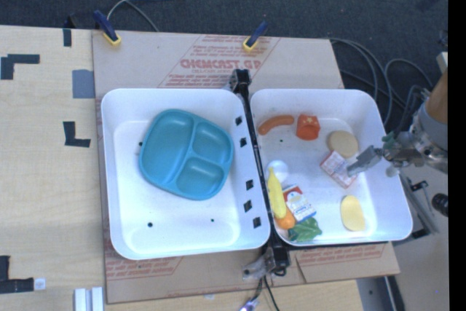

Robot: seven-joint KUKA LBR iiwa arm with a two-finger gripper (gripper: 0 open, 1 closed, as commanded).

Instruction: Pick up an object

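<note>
White bin (364,102), pink-white packet (336,167), end effector (364,159)

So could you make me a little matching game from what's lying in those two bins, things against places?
Things:
1. blue plate
2. sausage
3. yellow potato
4. banana

Places:
A. right bin, near right corner
B. left bin
C. right bin, along the divider
D. right bin, far edge, beside the red piece

Pairs: 1-B, 2-D, 3-A, 4-C
</note>
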